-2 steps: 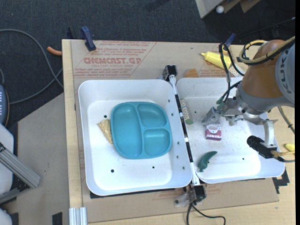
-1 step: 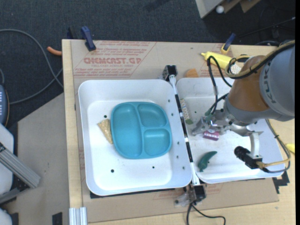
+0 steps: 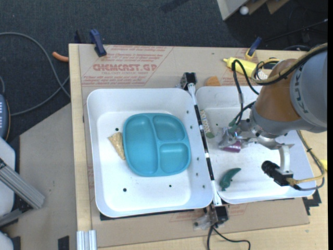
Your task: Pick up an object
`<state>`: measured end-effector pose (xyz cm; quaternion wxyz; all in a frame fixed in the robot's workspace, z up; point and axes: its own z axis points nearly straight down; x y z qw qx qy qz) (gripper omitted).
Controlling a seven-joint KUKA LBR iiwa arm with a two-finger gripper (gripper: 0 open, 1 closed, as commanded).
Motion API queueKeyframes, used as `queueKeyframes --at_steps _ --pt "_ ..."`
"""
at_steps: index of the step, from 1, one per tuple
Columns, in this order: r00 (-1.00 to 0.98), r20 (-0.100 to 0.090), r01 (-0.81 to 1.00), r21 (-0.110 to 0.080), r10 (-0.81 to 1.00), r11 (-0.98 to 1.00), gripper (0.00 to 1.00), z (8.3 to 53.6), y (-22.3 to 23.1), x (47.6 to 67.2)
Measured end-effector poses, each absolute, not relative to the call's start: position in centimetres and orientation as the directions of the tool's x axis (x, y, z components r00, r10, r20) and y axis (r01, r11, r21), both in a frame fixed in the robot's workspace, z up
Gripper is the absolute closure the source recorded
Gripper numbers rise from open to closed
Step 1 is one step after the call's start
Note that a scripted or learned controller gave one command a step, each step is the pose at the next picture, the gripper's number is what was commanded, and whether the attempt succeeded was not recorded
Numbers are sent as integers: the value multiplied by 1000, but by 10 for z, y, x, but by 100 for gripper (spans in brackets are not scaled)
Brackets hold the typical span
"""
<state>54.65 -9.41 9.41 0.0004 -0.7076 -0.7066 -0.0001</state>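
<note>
The grey arm's gripper point(image 3: 232, 137) hovers over a small purple object point(image 3: 231, 148); its jaw state cannot be told. The object probably is light, best pinched mid-body

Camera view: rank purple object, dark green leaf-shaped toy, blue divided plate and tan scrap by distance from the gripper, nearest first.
1. Small purple object, right bin, right at the gripper.
2. Dark green leaf-shaped toy, right bin, nearer the camera than the gripper.
3. Blue three-compartment plastic plate, middle of the left bin.
4. Tan speckled scrap, left bin, poking out from the plate's far-left edge.
</note>
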Motion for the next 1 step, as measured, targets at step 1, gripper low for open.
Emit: queueKeyframes --at_steps 1 --pt "-2 1 1000 2 1000 2 100 185 -28 570"
